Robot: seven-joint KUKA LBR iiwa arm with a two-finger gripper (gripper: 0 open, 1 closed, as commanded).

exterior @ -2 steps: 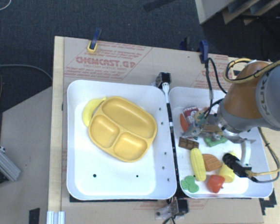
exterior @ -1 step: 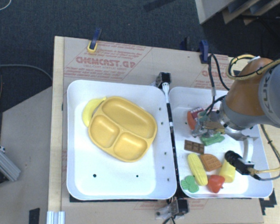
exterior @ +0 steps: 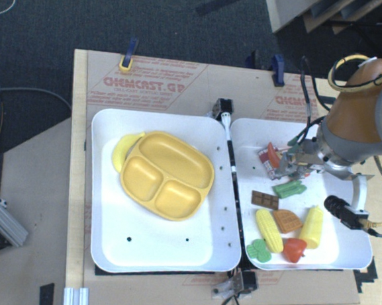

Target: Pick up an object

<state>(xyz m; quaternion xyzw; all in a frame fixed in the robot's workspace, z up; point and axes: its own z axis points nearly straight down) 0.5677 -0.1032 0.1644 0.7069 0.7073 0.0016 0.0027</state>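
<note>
My gripper (exterior: 288, 161) hangs low over the back of the right bin (exterior: 347, 262), the arm reaching in from the right. Just left of it, touching or nearly touching, lies a small red and grey toy (exterior: 268, 153). A green toy (exterior: 289, 189) lies directly in front of the gripper. Further forward are a brown chocolate bar (exterior: 264, 200), a corn cob (exterior: 268, 230), an orange-brown piece (exterior: 287, 221), a yellow piece (exterior: 313, 226), a red pepper (exterior: 293, 250) and a green broccoli-like piece (exterior: 259, 251).
The left bin (exterior: 162, 249) bears a yellow divided tray (exterior: 167, 174) lying over a yellow banana-like piece (exterior: 120, 152). A black cylinder (exterior: 342, 211) on the arm's mount juts over the right bin's right side. Clamps sit at the bench's back edge.
</note>
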